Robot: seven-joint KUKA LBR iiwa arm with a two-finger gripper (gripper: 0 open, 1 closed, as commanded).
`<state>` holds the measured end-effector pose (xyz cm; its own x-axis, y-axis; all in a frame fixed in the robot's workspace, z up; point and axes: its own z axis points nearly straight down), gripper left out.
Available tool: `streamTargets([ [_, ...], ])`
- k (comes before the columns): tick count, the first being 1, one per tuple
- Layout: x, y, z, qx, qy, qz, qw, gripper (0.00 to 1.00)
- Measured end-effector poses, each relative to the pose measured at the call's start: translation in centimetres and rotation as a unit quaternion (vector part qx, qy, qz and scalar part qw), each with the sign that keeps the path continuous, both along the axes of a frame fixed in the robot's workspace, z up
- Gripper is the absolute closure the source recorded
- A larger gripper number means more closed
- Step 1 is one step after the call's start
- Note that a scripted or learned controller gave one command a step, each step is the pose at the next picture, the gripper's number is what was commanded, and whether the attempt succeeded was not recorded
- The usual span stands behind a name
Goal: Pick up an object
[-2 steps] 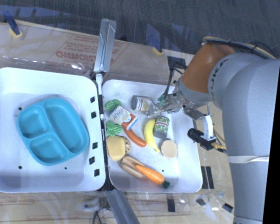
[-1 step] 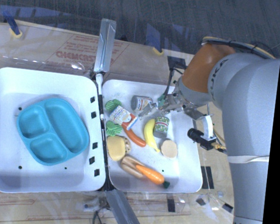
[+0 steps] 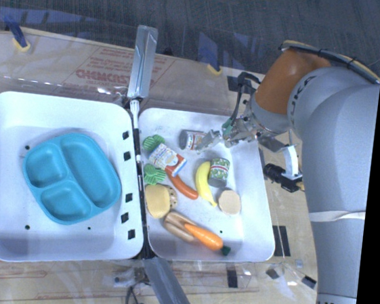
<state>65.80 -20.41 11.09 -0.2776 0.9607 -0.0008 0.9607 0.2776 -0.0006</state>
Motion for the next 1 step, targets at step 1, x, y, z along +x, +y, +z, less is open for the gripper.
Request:
streamTargets([
  [1,-3.39,2.62,-1.99,0.0009,0.002,0.038,0.9993,0.00],
])
